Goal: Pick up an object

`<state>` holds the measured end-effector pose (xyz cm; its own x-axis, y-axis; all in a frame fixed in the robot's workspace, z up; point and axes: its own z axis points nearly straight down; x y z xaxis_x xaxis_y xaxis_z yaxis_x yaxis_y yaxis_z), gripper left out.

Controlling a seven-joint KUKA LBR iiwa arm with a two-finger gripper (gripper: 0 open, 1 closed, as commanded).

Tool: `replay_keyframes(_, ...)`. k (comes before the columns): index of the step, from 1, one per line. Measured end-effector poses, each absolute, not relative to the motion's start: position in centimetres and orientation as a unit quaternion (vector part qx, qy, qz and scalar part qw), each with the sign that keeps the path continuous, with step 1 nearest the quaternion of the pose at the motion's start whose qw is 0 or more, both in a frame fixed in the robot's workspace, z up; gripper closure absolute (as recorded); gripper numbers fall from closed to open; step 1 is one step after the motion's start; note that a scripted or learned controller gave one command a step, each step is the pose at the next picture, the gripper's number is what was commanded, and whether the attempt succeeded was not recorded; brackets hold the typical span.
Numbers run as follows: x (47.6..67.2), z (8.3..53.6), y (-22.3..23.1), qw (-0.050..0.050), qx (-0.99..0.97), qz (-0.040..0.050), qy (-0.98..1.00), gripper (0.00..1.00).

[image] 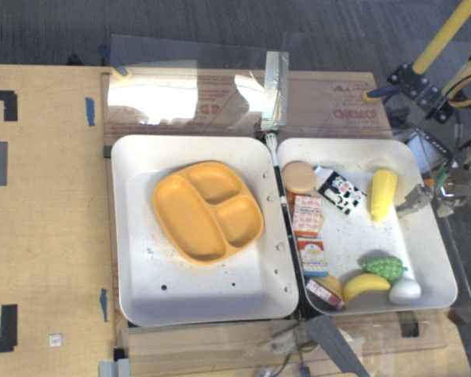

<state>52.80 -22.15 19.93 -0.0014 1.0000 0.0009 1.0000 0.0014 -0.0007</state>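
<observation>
At the right rim of the right bin [446, 251], beside the wall: the tool [432, 193], blurred against clutter off the desk [39, 210]. Cannot tell whether open or closed, nor whether touching the rim; holds nothing that can be made out.

Nearest candidate by judgement: the corn [383, 194], lying lengthwise on bare floor in the bin's upper right, near the tool and apart from its neighbours. Sits clear of the carton [341, 192] to its left and well apart from the grapes [383, 268], banana [365, 287] and egg [406, 290], packed together in the near corner.

To do the step well: come over the corn's middle, turn the tool to close across the narrow width and not along the length, and go down straight with room on both sides. Keep off the bin wall on the way in. Expect a smooth, rounded body that may roll or squirt out if caught near an end, so grip at the thickest part. Leave the crowded corner alone, where a descent would likely strike two things at once. Lift straight up and check for the corn in the tool before moving off.
</observation>
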Motion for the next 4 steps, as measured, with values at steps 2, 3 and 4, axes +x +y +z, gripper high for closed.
replay_keyframes(2, 51.0, 8.8, -12.4, -0.002, -0.754, -0.0033, -0.656, 0.00)
replay_keyframes(3, 54.2, 8.8, -9.3, -0.003, -0.848, -0.0027, -0.530, 0.00)
replay_keyframes(4, 57.5, 8.7, -10.3, -0.001, -0.917, -0.0012, -0.399, 0.00)
